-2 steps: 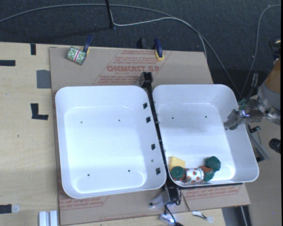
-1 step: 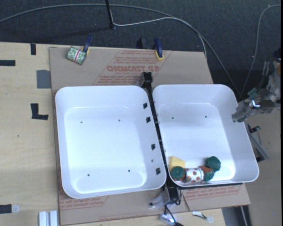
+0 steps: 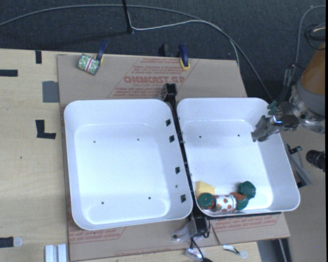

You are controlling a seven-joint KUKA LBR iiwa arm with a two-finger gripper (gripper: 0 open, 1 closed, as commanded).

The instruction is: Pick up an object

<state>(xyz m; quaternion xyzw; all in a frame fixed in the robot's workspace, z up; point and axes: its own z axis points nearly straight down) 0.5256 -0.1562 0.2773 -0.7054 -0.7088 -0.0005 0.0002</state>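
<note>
Toys sit heaped in the right bin's near corner, well apart from my gripper hovering at its far rim, jaw state beyond telling.

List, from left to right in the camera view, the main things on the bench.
Small green patterned block → left shallow white bin → right shallow white bin → grey two-finger gripper.

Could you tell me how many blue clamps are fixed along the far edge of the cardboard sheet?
2. One blue clamp sits at the far left, beside a small green patterned block; the other blue clamp sits near the middle, above the gap between the two bins.
</note>
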